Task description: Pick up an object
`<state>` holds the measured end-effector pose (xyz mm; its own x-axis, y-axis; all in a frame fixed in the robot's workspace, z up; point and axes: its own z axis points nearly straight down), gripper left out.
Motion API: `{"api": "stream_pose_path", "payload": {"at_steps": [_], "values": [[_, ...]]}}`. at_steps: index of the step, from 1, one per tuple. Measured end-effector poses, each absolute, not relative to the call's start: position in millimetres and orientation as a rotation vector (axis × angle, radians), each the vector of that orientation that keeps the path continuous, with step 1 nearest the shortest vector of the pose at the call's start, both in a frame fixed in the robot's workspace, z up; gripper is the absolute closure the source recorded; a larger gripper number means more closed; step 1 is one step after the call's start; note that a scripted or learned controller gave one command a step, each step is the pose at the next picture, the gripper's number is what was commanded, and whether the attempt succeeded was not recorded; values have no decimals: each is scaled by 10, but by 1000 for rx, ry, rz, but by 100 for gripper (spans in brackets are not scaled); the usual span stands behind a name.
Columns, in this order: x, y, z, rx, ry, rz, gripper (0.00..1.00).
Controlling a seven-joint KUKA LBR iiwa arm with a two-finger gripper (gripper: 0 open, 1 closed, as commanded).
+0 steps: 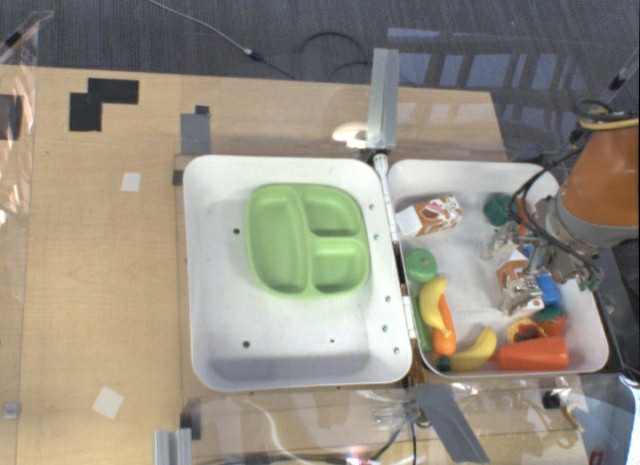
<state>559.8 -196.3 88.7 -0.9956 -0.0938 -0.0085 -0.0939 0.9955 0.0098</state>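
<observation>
Two metal fingers [505, 298] of the gripper [520, 275] hung parted over crowded toys in the right white bin [470, 175]; one isolated target seemed wisest

The grey arm [600, 215] enters at the right edge of the frame, its orange band uppermost at the far right. Its wrist points down and leftward, with the tool [522, 271] hanging low at centre right.

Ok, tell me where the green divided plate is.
The green divided plate lies in the left bin, toward its upper middle, apart from the toys in the right bin.
</observation>
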Motion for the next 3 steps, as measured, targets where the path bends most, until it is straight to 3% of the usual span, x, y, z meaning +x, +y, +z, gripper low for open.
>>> {"api": "stream_pose_path", "payload": {"at_steps": [1, 2, 3], "values": [[5429, -1647, 897, -141, 3124, -4, 0], [5467, -1646, 1037, -147, 3113, -8, 100], [4955, -2069, 2361, -1233, 2879, -12, 100]]}}
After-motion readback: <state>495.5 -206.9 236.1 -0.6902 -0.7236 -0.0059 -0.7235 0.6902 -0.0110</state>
